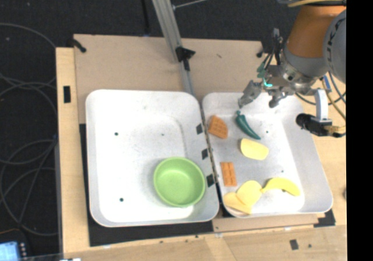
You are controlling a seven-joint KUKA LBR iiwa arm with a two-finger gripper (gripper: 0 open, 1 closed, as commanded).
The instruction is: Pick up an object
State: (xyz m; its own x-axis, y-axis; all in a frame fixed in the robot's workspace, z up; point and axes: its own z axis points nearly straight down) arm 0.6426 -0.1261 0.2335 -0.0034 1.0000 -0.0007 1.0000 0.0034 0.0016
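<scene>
Objects for picking are seen gathered in the right-hand white bin (303, 155), all of them below the hand (261, 95) in the frame. The hand is held over the bin's far edge with its two fingers (247, 94) spread apart and nothing between them. Nearest to it, just below the fingertips, a dark green pepper-shaped piece (246, 125) is shown lying on the bin floor. A ridged orange piece (218, 127) is placed to the left of the pepper, close to the wall shared by the two bins. A pale yellow slice (254, 150) is found further down from the hand, and a small orange rectangular block (228, 173) lies lower still beside the dividing wall. Along the bin's near edge, farthest from the hand, a yellow banana-like piece (282, 186) and a cluster of pale yellow pieces (244, 197) are set, the cluster touching the near wall.

The left white bin (122, 137) is well away from the hand and a light green bowl (179, 181) is held in its near right corner, upright. Both bins are carried side by side on a tan wooden desk (128, 64). A slanted metal pole (166, 18) is clamped at the desk's far side, above the gap between the bins. Dark floor (35, 9) with loose cables (23, 137) is visible beyond the desk.
</scene>
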